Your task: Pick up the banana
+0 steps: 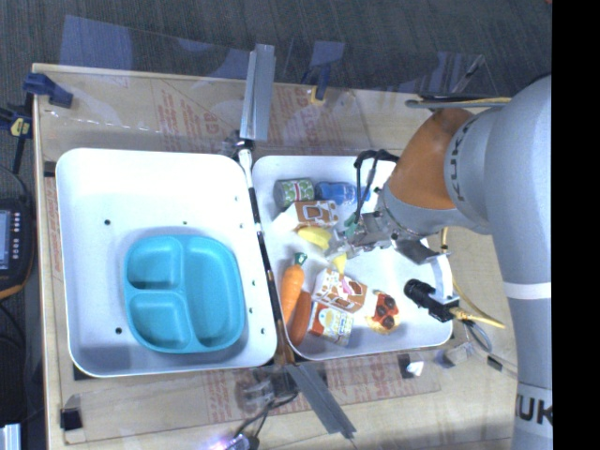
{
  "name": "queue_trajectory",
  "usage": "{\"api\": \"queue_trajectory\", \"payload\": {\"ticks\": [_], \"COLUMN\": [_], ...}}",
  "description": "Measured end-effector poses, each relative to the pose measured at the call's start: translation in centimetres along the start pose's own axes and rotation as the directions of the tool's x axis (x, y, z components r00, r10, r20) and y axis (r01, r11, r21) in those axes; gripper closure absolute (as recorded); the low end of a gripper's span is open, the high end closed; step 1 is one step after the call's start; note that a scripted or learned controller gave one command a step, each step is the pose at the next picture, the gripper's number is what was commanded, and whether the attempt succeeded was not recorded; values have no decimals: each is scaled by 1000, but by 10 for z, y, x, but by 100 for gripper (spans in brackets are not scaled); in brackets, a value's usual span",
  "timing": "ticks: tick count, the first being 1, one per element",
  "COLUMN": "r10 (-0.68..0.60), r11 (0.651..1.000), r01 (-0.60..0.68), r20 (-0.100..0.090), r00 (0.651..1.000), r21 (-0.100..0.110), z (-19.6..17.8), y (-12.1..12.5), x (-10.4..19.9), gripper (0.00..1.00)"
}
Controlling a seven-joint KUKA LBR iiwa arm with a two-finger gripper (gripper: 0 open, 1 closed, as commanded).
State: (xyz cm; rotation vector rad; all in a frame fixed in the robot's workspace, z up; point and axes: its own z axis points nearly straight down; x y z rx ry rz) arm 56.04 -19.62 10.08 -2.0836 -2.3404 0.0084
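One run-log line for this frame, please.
phase: reaching | tool: over right bin, at banana | banana: in bin, not lifted | blue tray: left bin

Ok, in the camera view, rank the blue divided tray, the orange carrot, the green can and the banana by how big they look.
Largest to smallest:
1. Blue divided plastic tray, in the left bin
2. Long orange carrot
3. Small green can
The yellow banana is partly hidden by the claw, so its rank against the can is unsure.
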Motion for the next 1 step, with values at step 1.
{"api": "queue_trajectory", "payload": {"ticks": [1], "r10": [203], "r11": [979], "r01": [-203], "r20": [0], "r00": [979], "r21": [-7], "z": [-98], "y": [12], "x": [19], "gripper": [100]}}
